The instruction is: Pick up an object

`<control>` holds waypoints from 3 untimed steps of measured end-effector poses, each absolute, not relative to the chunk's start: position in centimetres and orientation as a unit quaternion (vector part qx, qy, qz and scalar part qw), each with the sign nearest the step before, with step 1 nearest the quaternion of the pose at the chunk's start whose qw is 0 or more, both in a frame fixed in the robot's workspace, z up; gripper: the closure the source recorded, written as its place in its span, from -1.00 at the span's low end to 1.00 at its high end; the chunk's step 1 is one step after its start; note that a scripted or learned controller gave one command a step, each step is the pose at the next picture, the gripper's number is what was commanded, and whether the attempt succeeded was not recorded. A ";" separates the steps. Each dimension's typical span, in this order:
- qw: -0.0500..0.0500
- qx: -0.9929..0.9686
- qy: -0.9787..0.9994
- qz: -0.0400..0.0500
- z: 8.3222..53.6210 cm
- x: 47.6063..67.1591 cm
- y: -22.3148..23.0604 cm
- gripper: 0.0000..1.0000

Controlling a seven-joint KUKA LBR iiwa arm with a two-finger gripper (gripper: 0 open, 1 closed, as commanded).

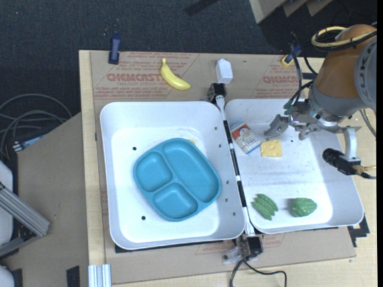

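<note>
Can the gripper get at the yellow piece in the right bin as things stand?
Probably yes: the gripper hangs just right of the yellow piece, nothing lies on it, and the red-white carton sits apart to its left.

Cardboard-topped bench (149,79) with red lettering, yellow toy banana (173,76) lying on it behind the left bin, small white block (224,70) near the bins' divider, blue clip (114,48) at the bench's far-left edge, grey cables (27,121) on dark carpet (72,11).

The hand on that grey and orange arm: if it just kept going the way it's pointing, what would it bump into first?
Probably the yellow block. The hand points down and to the left in the camera view, and that block lies just beyond its tips in the right bin. Its height above the block is unclear.
</note>
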State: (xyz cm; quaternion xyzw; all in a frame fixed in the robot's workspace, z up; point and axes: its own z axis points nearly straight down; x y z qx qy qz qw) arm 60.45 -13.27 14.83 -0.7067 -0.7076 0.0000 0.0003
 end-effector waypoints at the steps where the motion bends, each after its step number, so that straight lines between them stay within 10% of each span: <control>1: 0.001 -0.707 -0.707 0.000 9.8 60.4 -12.0 -1.00; 2: 0.000 -0.707 -0.707 0.000 10.8 60.4 -12.0 1.00; 3: -0.001 -0.707 -0.707 -0.001 11.8 60.5 -12.0 1.00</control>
